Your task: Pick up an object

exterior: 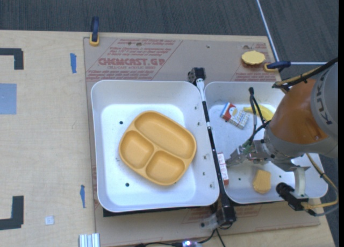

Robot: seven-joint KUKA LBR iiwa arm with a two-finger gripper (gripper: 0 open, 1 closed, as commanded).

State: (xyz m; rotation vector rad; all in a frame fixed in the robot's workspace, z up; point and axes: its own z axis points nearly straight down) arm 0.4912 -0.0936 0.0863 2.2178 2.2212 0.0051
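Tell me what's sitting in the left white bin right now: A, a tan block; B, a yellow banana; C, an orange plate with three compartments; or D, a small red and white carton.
C: the orange plate with three compartments lies alone in the left white bin, while the banana, the red and white carton and the tan block all lie in the right bin.

Bright, even overhead light, sharp focus.
The left bin [102, 133] glared white; the yellow tray [157, 148] cast a soft shadow.

Smooth matt plastic tray [157, 148]
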